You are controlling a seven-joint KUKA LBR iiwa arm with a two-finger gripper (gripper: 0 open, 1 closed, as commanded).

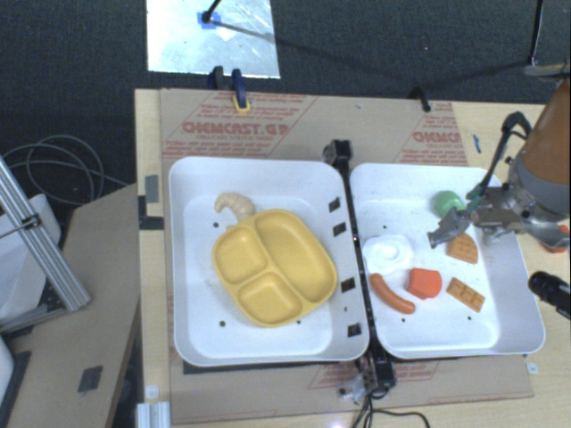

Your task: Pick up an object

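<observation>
A brown cardboard sheet with red CHEMCAST lettering lies flat on the bench, the landmark here. Just beyond its far edge sits a shiny silver foil square on dark carpet, marked by a small blue patch. A yellow-and-blue clamp grips the sheet's far edge. Left of the sheet, grey cables coil beside an aluminium bar.

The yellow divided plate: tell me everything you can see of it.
The yellow divided plate lies flat in the left bin, roughly in the middle, turned at a slant. It looks like smooth matte plastic with rounded corners and a raised rim. Ridges split it into three compartments: two across its upper part and one at the lower end. All three look bare. A pale, curved, shrimp-like toy lies at its upper left edge, seemingly touching the rim.
</observation>
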